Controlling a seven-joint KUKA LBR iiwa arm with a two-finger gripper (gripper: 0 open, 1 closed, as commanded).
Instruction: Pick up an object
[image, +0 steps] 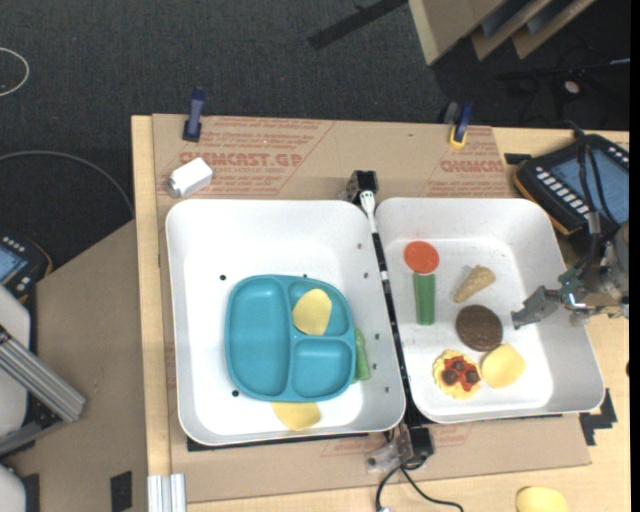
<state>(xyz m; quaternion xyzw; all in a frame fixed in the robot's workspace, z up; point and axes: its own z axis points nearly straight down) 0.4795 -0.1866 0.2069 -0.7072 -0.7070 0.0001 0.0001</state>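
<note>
The right bin (520, 225) holds several toy foods: an orange-red disc (421, 257), a green cylinder (424, 298), a tan cone-shaped piece (474, 283), a brown round cookie (479, 327), a yellow lump (502, 367) and a small yellow tart with red topping (457, 373). My gripper (531, 309) hangs over the right side of this bin, just right of the brown cookie, with nothing seen in it. In the left bin (200, 250) lies a teal divided plate (265, 340) with a yellow piece (312, 312) on it. Another yellow piece (297, 413) and a green piece (361, 357) lie beside the plate.
A teach pendant (572, 183) rests on the bench behind the right bin. A small white block (190, 177) and two clamps (194, 113) (460, 122) sit along the cardboard's far edge. A yellow object (541, 498) lies off the bench at bottom right.
</note>
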